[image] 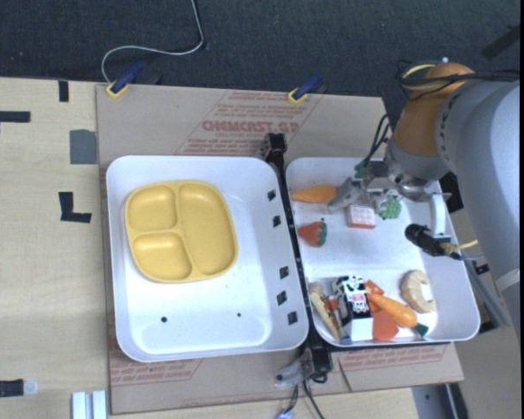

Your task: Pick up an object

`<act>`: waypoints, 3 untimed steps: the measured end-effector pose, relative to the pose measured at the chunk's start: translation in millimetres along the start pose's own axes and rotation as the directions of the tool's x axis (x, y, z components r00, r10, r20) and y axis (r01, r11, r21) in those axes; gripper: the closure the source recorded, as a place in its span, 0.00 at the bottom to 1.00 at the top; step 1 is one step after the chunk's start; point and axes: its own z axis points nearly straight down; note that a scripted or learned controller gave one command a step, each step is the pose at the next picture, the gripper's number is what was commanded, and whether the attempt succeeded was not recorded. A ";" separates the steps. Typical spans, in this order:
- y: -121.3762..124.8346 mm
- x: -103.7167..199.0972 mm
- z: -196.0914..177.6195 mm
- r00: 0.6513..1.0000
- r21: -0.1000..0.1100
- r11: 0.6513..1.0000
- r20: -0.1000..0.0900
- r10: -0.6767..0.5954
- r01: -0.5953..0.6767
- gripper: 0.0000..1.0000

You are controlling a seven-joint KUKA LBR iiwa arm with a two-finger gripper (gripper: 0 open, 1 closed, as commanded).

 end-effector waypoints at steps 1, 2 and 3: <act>-0.2 -1.0 -9.8 1.000 0.000 1.000 0.003 0.000 0.000 1.00; -17.6 43.7 -56.4 1.000 0.005 1.000 -0.002 0.001 -0.001 1.00; -58.5 78.1 -98.2 1.000 0.006 1.000 -0.003 0.001 -0.001 1.00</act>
